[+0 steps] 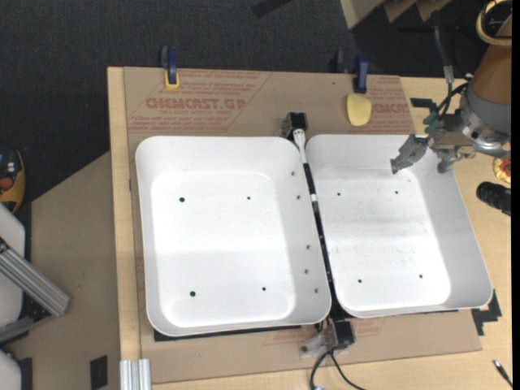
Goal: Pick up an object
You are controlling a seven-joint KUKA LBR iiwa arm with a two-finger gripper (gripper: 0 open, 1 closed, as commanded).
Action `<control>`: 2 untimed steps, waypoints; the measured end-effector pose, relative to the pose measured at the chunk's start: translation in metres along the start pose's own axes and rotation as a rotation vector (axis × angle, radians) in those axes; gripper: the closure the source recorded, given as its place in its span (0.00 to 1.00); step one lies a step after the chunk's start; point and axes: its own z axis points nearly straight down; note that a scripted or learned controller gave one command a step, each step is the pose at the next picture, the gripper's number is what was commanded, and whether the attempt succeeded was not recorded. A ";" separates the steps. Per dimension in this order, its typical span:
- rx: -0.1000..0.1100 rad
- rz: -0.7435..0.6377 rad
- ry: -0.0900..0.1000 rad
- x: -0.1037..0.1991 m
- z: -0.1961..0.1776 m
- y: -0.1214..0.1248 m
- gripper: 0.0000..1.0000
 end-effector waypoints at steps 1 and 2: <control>-0.003 -0.001 -0.001 0.000 -0.011 0.001 1.00; -0.021 -0.006 -0.003 0.035 -0.183 0.021 1.00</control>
